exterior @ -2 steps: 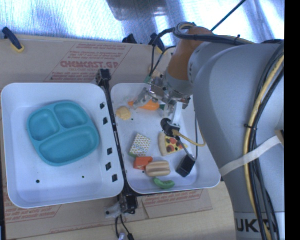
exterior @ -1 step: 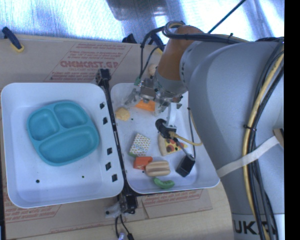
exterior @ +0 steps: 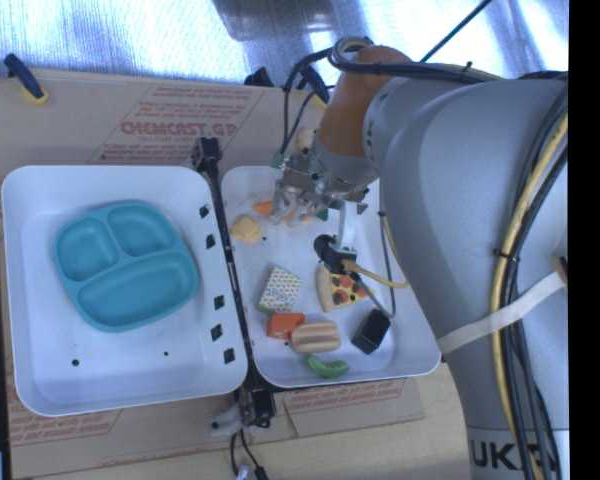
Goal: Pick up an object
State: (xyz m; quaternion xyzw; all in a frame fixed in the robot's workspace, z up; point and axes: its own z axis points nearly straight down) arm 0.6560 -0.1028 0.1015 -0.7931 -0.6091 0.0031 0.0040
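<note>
The gripper (exterior: 298, 206) hangs low over the far end of the right bin (exterior: 405, 353), just beside a small orange piece (exterior: 264, 208) on the bin floor; whether its pincer is apart or together I cannot tell, since the wrist hides it; nothing can be seen clamped in it; the other candidates lie nearer the camera: a yellow lump (exterior: 246, 230), a patterned wedge (exterior: 280, 289), a pizza slice (exterior: 340, 289), a hot dog (exterior: 315, 337), a red block (exterior: 285, 324), a green piece (exterior: 328, 366) and a black block (exterior: 371, 331); the left bin (exterior: 20, 298) bears a blue divided plate (exterior: 125, 264); to grasp well, I judge the arm should centre squarely over the orange piece, descend straight down to the floor, close firmly, then lift slowly; the piece looks small and low, so a skewed approach could nudge it aside
</note>
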